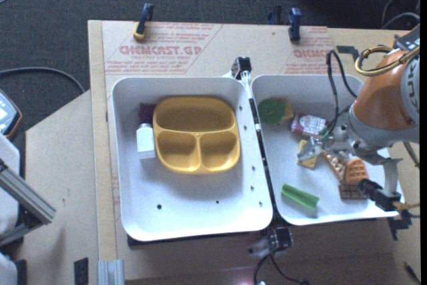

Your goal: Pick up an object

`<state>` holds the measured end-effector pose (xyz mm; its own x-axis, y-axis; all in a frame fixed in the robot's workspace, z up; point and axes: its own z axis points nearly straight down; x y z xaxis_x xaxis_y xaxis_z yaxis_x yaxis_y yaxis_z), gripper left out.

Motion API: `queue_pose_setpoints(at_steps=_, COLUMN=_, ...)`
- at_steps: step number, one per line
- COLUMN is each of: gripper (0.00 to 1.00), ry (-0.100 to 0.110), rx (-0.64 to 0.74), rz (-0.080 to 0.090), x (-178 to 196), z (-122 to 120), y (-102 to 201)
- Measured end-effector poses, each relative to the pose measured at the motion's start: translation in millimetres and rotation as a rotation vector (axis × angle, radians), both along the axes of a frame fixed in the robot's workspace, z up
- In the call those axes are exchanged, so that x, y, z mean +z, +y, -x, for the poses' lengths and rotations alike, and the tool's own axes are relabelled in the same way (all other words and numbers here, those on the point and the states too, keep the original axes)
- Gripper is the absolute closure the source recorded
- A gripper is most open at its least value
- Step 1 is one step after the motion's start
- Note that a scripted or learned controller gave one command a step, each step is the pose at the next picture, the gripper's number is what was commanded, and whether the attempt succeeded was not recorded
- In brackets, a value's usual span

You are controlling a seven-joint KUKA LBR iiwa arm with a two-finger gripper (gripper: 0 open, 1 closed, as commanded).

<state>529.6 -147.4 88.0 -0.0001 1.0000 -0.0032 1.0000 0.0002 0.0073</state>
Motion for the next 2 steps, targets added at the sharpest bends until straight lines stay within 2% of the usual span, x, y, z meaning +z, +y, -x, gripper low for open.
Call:
queue_pose_setpoints(at_steps=1, gripper=1.0, ry=-0.01, rx=-0.003, rz=0.007, x=13.6, z=-1.9, y=-3.0)
queue_pose_setpoints(at_steps=2, gripper=1.0, ry=0.002, rx=-0.002, rz=0.0, x=62.8, z=2.4, y=-11.8)
